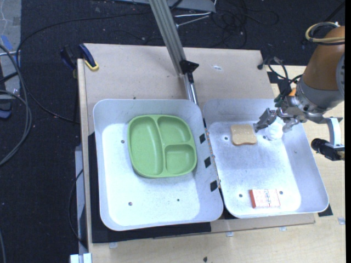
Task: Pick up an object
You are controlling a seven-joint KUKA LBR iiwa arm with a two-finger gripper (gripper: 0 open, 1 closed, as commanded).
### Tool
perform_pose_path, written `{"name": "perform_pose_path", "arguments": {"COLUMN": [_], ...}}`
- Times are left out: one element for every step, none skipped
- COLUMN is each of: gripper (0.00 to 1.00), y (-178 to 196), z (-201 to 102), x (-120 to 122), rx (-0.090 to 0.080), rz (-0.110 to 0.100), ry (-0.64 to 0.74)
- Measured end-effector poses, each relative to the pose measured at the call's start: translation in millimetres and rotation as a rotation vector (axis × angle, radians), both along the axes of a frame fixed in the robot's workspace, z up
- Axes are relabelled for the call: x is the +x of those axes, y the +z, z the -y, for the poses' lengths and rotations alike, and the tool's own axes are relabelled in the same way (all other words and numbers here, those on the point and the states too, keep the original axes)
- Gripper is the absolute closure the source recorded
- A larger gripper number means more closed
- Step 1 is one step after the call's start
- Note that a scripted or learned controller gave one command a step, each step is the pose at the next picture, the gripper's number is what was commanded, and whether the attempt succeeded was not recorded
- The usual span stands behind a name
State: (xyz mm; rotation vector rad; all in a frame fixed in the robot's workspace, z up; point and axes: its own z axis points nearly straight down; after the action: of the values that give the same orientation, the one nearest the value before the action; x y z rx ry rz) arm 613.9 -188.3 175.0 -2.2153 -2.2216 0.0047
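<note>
The gripper (pixel 272 126) hangs over the far part of the right bin (pixel 307 199), just beside a tan bread slice (pixel 243 135) (I cannot tell how its claw stands); a red-and-white packet (pixel 265 198) lies near the front; a green divided plate (pixel 163 146) sits in the left bin (pixel 112 201).
</note>
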Motion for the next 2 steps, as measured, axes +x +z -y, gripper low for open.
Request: {"name": "perform_pose_path", "arguments": {"gripper": [0.0, 1.0], "y": [-45, -32], "z": [6, 6], "x": [-1, 1], "rx": [-0.001, -0.003], "rz": [0.001, 0.008], "ry": [-0.004, -0.002]}}
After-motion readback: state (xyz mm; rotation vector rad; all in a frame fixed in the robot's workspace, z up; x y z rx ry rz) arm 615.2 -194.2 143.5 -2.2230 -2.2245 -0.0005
